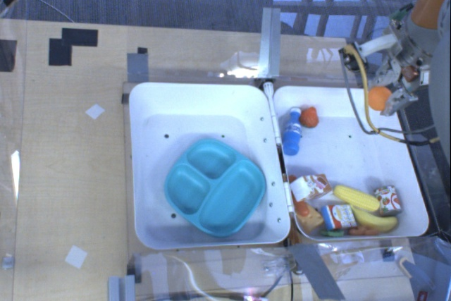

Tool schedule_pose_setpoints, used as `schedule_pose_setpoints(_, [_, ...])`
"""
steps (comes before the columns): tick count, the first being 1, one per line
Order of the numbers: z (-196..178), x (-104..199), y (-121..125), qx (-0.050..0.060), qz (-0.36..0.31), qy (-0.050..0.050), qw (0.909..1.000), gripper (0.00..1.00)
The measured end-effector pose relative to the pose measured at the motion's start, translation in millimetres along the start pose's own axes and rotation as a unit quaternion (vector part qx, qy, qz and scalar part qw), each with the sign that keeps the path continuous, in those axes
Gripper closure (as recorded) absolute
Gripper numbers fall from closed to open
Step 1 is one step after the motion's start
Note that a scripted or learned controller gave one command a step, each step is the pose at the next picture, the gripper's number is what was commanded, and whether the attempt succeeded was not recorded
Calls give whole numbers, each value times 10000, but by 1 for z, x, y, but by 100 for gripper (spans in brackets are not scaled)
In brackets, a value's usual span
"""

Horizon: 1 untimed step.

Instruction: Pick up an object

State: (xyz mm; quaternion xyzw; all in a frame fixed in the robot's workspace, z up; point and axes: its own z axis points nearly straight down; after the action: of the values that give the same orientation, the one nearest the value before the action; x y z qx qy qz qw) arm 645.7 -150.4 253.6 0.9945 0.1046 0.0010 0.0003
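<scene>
My gripper [389, 91] hangs over the far right corner of the right bin [394, 151], below the arm's orange band. A small orange ball [378, 98] sits between its fingers, lifted off the bin floor, and the fingers are shut on it. Lower in the same bin lie a blue bottle [291, 134], a small red-orange fruit [309, 116], a yellow corn cob [356, 197], a banana [372, 221] and some small cartons [310, 187].
The left bin [151, 151] holds a blue divided plate [215, 185]. A ridge [276, 151] separates the two bins. A yellow cable [361, 106] loops from the wrist over the right bin. Metal frame bars [270, 39] stand behind the bins.
</scene>
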Motion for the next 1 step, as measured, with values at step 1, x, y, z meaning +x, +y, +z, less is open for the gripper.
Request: schedule_pose_setpoints(1, [61,-19,-46,13,4,-6,10000,100])
